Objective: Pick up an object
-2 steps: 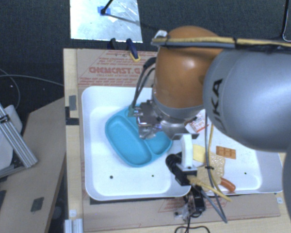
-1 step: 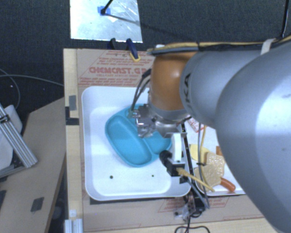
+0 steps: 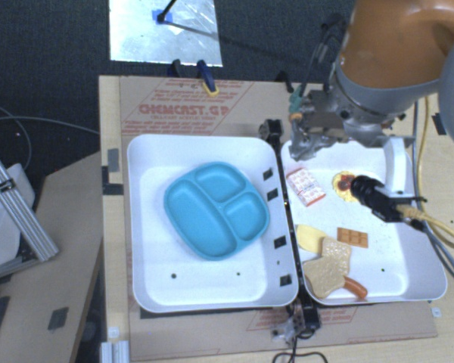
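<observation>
Snacks are lying in the right bin point(image 3: 410, 272): a flat red-checked packet point(image 3: 306, 186) and a ridged brown cracker point(image 3: 352, 238). The metal pincer point(image 3: 304, 145) is hanging just beyond the packet, and I cannot tell its state. A glossy blue divided plate point(image 3: 216, 210) is sitting in the left bin point(image 3: 147, 278).

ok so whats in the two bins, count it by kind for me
blue divided plate: 1
red-and-white packet: 1
yellow wedge: 1
brown waffle-like square: 1
bread slice: 1
sausage: 1
yellow-and-red piece, partly hidden: 1
total: 7
</observation>
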You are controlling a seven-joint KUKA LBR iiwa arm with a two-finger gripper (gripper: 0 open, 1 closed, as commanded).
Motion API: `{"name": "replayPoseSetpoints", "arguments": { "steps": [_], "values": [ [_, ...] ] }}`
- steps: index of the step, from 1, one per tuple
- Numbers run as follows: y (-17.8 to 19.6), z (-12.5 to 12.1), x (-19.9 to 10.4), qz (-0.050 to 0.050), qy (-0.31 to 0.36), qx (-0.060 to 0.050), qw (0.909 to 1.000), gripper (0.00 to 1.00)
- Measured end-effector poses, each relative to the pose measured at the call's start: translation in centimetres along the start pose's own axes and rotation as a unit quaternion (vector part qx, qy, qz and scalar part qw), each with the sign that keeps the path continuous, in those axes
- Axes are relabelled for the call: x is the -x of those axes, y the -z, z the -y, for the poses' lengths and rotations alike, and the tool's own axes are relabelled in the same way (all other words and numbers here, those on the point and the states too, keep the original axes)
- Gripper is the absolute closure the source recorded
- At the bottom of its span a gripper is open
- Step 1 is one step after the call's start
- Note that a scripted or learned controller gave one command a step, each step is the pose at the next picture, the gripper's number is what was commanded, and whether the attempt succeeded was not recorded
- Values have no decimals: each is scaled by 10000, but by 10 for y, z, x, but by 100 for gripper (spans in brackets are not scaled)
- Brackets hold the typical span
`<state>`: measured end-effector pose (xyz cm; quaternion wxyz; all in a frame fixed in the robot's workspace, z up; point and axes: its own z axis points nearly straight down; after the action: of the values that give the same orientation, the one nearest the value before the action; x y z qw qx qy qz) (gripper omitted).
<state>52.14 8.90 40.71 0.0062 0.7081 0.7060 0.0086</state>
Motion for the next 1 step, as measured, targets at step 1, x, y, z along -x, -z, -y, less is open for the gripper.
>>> {"name": "replayPoseSetpoints", "arguments": {
  "steps": [1],
  "values": [
    [-69, 4, -90, 7, 73, -126, 9999, 100]
  ]
}}
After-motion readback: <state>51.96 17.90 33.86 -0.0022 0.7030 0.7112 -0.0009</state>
